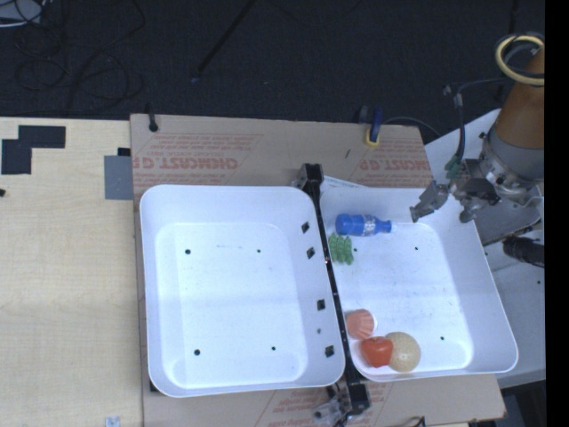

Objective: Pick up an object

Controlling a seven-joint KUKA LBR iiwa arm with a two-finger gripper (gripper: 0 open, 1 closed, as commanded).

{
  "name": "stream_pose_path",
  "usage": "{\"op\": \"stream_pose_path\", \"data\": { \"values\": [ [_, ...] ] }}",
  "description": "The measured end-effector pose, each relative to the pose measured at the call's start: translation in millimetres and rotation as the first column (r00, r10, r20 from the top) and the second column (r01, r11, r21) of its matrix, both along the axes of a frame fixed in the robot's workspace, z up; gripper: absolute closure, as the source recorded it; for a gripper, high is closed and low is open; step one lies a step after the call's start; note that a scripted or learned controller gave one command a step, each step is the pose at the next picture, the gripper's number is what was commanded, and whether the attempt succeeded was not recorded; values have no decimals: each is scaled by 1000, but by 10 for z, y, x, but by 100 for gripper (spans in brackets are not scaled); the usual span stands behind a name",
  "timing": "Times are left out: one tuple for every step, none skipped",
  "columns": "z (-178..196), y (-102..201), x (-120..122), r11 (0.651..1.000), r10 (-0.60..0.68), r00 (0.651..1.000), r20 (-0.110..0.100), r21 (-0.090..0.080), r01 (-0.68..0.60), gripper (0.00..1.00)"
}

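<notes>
Hovering at the right bin's (498, 327) far edge, the gripper (449, 201) is spread and unloaded. Bottle (363, 226) and remaining objects lie ungrasped; pickup not yet begun.

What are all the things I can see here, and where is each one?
bins: two, white, side by side on the bench
bottle: one, blue, lying at the right bin's far left
green object: one, small, just below the bottle
peach object: one, right bin's near left corner
red ball: one, beside the peach object
cream ball: one, touching the red ball
cardboard sheet: one, brown, under the bins
arm: one, grey and orange, at right
gripper: one, fingers spread, over the right bin's far edge
</notes>
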State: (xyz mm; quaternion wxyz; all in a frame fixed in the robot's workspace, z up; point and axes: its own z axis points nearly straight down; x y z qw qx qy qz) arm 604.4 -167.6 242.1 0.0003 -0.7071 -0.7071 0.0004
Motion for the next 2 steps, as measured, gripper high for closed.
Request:
{"op": "stream_pose_path", "data": {
  "values": [
    [-864,490,-1114,1000,-1,1000,-20,8,1,0],
    [249,23,-49,1000,3,1000,17,-7,-3,0]
  ]
}}
